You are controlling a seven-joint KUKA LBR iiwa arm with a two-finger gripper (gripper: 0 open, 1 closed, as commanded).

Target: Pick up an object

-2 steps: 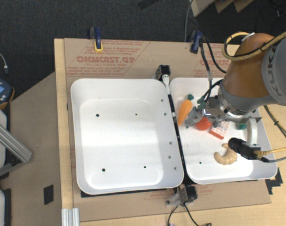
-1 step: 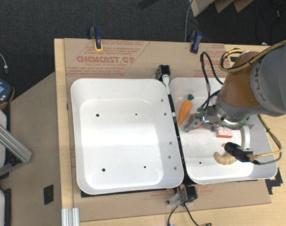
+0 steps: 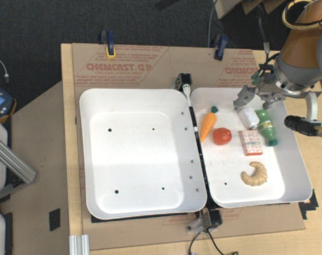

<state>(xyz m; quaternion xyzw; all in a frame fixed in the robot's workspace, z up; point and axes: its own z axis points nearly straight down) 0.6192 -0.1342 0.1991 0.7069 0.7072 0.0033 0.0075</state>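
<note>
Gripper [image 3: 254,101] hung over the far side of the right bin [image 3: 293,193], fingers spread apart, nothing between them; a white object [image 3: 249,118] lay just below the fingertips, a green bottle [image 3: 266,126] beside it. Carrot [image 3: 208,125], tomato [image 3: 222,136], pink box [image 3: 251,142] and croissant [image 3: 255,174] sat in the same bin; left bin [image 3: 92,158] alongside.

Carrot [image 3: 208,125], tomato [image 3: 222,136], croissant [image 3: 255,174], box [image 3: 251,142], bottles in rt bin [image 3: 288,193].
</note>
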